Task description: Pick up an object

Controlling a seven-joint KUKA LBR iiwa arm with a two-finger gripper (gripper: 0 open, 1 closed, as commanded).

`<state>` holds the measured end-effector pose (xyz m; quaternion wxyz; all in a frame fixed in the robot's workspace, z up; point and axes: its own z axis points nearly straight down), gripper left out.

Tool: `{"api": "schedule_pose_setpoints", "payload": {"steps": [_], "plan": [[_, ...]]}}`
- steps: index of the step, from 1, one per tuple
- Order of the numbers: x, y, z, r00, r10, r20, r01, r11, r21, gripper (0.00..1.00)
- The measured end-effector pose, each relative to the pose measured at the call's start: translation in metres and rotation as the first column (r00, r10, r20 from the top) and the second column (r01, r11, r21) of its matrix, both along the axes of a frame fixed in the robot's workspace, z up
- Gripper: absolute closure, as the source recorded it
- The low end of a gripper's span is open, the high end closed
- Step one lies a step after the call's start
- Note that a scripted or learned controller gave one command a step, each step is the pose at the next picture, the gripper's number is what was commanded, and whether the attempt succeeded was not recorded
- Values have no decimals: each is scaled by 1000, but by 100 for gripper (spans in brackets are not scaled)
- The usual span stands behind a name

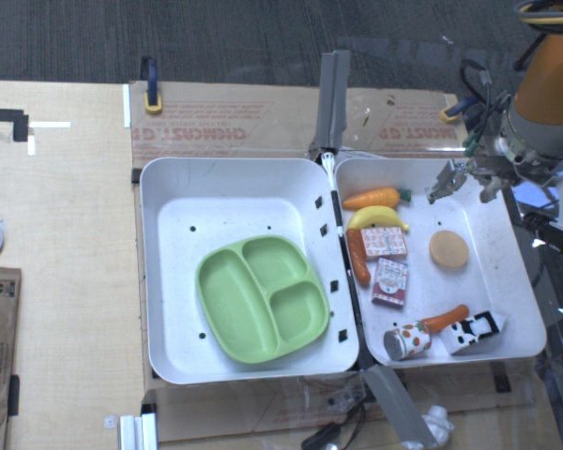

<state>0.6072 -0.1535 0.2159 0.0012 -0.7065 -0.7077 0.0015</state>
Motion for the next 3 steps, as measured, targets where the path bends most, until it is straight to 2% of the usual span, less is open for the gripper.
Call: {"api": "schedule_pose_setpoints", "payload": {"steps": [1, 2, 3], "plan": [[-58, -41, -93, 999, 48, -1, -48, 999, 1, 0], [-20, -43, -126, 998, 64, 1, -64, 998, 1, 0], [-20, -43, -119, 998, 62, 0, -62, 998, 1, 100]]}}
